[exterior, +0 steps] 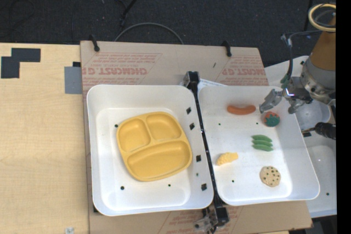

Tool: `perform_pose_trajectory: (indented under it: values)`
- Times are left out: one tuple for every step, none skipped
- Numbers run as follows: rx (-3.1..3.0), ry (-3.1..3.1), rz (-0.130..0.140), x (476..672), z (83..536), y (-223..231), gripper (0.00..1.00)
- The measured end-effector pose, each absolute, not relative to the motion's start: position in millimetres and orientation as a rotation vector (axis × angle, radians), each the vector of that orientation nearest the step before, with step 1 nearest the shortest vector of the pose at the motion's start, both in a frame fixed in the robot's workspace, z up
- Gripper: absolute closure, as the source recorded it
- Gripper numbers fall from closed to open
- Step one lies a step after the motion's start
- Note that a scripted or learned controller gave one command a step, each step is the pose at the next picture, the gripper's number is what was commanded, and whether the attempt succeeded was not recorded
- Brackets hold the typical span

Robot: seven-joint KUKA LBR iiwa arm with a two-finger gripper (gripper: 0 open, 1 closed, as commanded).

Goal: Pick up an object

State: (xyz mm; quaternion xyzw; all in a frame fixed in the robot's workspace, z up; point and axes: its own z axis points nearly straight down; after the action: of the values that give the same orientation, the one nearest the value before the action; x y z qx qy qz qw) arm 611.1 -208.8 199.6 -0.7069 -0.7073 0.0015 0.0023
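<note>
Cardboard sheet (126, 66) under bins: mirrored red print, unreadable; claw (284, 100) above strawberry (271, 119).

Yellow divided plate (154, 146) in left white bin (104, 118), on cardboard (131, 66).

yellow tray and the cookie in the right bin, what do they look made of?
Yellow tray: looks like moulded plastic, smooth with a soft sheen, three compartments formed in one piece. Cookie: probably a plastic or rubber toy, matte tan with dark dots; too small to tell which.
</note>
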Motion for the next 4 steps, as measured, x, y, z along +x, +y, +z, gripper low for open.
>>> perform_pose_trajectory:
  values:
    - [-2.217,-2.221,0.004,620.4,145.7,-211.9,0.0]
    - [-2.221,-2.218,0.003,619.4,110.2,-212.6,0.0]
    - [-2.219,-2.221,0.003,620.1,120.4,-212.9,1.0]
    - [-2.219,-2.224,-0.001,625.8,167.6,-205.8,1.0]
